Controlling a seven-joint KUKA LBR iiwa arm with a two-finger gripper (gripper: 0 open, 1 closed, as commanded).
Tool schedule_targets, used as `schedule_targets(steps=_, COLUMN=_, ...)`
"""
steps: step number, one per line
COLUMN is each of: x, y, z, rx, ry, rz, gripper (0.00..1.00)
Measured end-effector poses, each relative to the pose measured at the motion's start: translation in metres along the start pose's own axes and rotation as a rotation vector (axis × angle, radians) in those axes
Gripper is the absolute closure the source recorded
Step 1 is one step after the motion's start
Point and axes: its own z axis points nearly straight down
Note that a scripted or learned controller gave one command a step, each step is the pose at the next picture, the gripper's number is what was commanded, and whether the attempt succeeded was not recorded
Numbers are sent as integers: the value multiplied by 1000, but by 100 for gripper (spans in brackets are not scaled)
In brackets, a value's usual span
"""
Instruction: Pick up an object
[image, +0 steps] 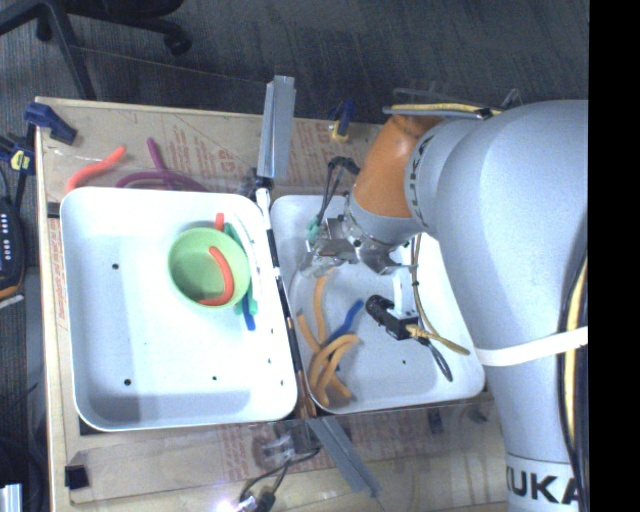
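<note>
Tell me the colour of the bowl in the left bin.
Light green bowl, seen from the camera view above.

Wooden bench (180, 135) carries two white bins side by side: left bin (150, 380), right bin (400, 385) (touching). Orange and purple cords (130, 170) lie at its top-left.

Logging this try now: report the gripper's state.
Gripper: low over the right bin, whether open or shut cannot be told from this view.
</note>
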Motion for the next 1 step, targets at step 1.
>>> schedule_targets(steps=1, x=0, y=0, z=0, rx=0, ry=0, rz=0, gripper=0)
